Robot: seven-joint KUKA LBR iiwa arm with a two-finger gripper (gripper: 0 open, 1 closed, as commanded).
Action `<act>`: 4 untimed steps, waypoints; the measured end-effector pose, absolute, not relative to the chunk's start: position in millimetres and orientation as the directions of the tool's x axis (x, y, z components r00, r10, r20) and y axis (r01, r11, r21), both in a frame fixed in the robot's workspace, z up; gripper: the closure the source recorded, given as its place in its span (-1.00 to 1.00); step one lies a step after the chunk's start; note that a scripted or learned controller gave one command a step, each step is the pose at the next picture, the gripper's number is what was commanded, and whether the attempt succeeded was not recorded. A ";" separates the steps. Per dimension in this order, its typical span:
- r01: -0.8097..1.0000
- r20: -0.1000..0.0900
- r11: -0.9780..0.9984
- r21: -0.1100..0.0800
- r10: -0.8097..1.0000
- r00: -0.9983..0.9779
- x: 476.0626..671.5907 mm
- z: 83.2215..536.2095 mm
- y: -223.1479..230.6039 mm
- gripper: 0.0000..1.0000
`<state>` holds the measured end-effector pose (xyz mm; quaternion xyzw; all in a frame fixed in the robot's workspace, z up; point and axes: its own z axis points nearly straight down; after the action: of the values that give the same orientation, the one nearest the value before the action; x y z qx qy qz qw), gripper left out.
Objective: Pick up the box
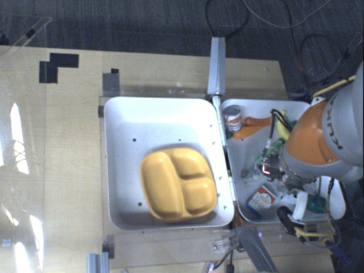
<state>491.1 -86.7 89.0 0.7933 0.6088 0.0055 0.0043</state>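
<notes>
Fingers (271, 166) hang low over the middle of the right bin (256, 103), at the tip of the grey arm that comes in from the right. From the overhead camera the wrist and clutter hide them, so I cannot tell how far apart they stand, and nothing shows between them. The box (261, 199), a small white carton with red and blue print, lies flat in the near part of that bin, just to the near side of the fingers and a touch to the left. It is close to them but seems apart. Its long axis runs on a slant, from near-left up toward far-right, so a grasp would probably want to close across the short side. To my eye the coming move is a short shift nearward and a descent. A small can (232, 118) and an orange object (250, 131) sit at the far end, well clear. The yellow moulded tray (179, 182) lies in the left bin (131, 129) on the tabletop (62, 164).
</notes>
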 end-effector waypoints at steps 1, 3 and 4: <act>0.966 0.005 -0.257 0.019 0.966 0.257 493.4 100.5 -86.1 1.00; 0.967 0.006 -0.253 0.021 0.967 0.253 494.7 110.8 -85.3 1.00; 0.967 0.006 -0.254 0.021 0.967 0.254 494.8 110.8 -85.4 -1.00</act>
<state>494.8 -85.4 110.8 0.7918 0.6106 0.0088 0.0065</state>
